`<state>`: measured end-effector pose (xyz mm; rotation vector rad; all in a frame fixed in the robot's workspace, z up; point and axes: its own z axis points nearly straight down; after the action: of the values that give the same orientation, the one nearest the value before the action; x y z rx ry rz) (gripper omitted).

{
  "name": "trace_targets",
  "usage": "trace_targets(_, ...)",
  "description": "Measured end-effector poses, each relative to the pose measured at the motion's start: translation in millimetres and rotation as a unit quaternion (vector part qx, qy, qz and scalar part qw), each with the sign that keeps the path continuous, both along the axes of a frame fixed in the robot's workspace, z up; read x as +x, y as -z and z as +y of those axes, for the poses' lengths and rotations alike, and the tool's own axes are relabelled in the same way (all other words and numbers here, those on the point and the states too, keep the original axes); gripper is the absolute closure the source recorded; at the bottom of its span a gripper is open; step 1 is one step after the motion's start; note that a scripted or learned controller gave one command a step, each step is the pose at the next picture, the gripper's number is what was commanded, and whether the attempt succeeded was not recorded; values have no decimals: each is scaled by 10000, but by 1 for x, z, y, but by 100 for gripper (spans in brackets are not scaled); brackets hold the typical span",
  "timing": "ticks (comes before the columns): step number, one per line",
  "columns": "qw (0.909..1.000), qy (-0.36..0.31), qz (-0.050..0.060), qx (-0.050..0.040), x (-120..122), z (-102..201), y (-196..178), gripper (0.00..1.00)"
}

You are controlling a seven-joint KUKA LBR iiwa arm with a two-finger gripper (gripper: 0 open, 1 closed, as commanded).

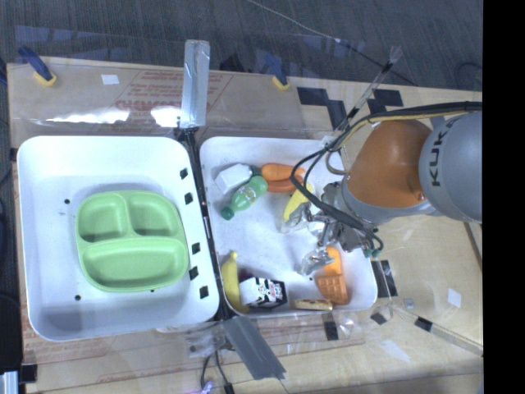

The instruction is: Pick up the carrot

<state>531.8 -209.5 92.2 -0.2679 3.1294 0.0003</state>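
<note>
The gripper [316, 249] hangs low in the right bin [246, 150], its metal tip amid a tangle of cables; whether its fingers are apart or together I cannot tell, and nothing can be seen clamped in them. Just below it lies an orange wedge-like piece [332, 279], touching or nearly touching the tip.

The carrot [280, 173] lies near the bin's far wall, up and to the left of the gripper, with a yellow piece [294, 205] between the two. Its long axis runs roughly left to right, parallel to that far wall. Judging from this, the coming move calls for lifting clear and travelling toward the far wall, then closing across the carrot's short width.

Taking the carrot as landmark: a green bottle [244, 195] lies just beside it to the lower left, and a white block [233, 175] sits to its left. Well below it, along the near wall, are a banana [230, 281], a black-and-white carton [264, 291] and a flat tan piece [313, 304].

One carrot, one bottle, one banana, one carton. Far left of the carrot, the left bin [33, 220] holds one green divided plate [130, 240].
</note>
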Motion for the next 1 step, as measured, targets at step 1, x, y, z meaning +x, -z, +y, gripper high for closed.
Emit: trace_targets(1, 9905, -1377, 16, 8, -15, 1, 1, 0)
